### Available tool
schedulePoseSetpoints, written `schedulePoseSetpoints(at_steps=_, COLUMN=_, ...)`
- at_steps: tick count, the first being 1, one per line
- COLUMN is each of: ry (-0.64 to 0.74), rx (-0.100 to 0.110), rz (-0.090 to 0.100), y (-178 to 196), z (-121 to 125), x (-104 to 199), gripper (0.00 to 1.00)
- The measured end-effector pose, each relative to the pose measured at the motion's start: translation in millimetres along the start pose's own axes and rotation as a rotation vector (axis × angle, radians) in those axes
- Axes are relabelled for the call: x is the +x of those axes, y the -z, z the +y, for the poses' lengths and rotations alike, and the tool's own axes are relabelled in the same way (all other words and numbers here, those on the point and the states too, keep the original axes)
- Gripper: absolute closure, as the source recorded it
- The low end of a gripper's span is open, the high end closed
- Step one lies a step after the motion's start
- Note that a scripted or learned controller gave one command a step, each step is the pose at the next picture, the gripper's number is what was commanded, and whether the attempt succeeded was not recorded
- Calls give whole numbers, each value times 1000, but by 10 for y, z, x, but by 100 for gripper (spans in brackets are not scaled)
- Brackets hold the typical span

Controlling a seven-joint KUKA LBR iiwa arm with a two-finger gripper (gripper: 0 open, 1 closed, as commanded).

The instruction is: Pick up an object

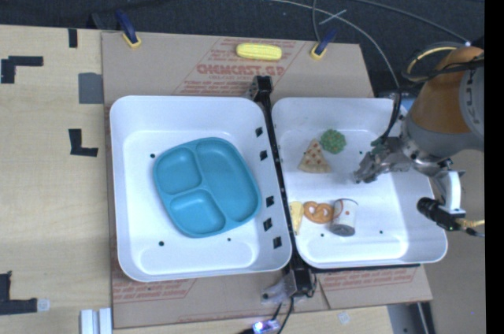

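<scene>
My gripper (367, 170) hangs low in the right bin (394, 247), over bare floor near its middle right. Nothing shows in its grasp. To its left lie a green broccoli piece (334, 141) and a tan triangular slice (314, 159). Below them, near the front, sit a brown pretzel (318, 211), a small silver can (343, 217) on its side, and a yellow piece (295, 213) against the left wall. The can is the nearest of these, a short way below and left of the gripper.
The left bin (134, 128) holds a blue divided plate (206, 186). A yellow corn cob (258, 52) lies on the cardboard behind the bins. The arm's grey body with its orange band (441, 108) looms over the right bin's right wall. Cables run across the back.
</scene>
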State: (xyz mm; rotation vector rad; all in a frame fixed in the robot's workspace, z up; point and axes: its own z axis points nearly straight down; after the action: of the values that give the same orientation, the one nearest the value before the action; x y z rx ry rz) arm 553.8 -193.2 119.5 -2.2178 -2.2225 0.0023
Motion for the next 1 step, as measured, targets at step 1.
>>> schedulePoseSetpoints(at_steps=1, ry=-2, rx=-5, rz=-1, y=532, z=-91, x=-36, gripper=100)
